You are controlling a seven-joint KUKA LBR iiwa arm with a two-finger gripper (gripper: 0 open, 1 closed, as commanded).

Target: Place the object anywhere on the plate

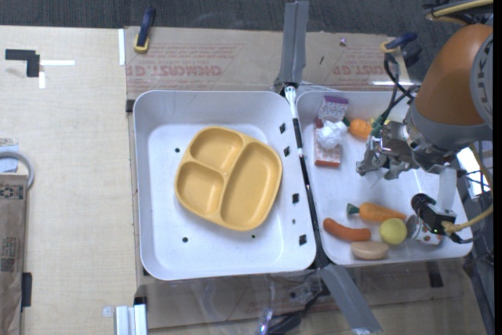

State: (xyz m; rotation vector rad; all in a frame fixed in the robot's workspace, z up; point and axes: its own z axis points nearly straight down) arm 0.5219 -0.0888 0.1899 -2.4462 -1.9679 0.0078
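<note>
A yellow plate [228,177] with three compartments lies in the left bin [157,247] with nothing on it. In the right bin [337,251], toy foods lie along the near side: a carrot [380,211], a red sausage [346,230], a yellow lemon [394,231] and a beige oval piece [369,250]. At the far side are a red-and-white packet [329,147], a purple-topped box [334,106] and a small orange item [360,128]. My gripper [376,161] hangs over the middle of the right bin, above the carrot and to the right of the packet.
A metal divider [296,51] runs between the two bins. The arm's grey body [459,86] and its cables cover the right bin's right side. A black fitting [427,214] sits by the lemon. Cardboard [204,59] lies behind the bins.
</note>
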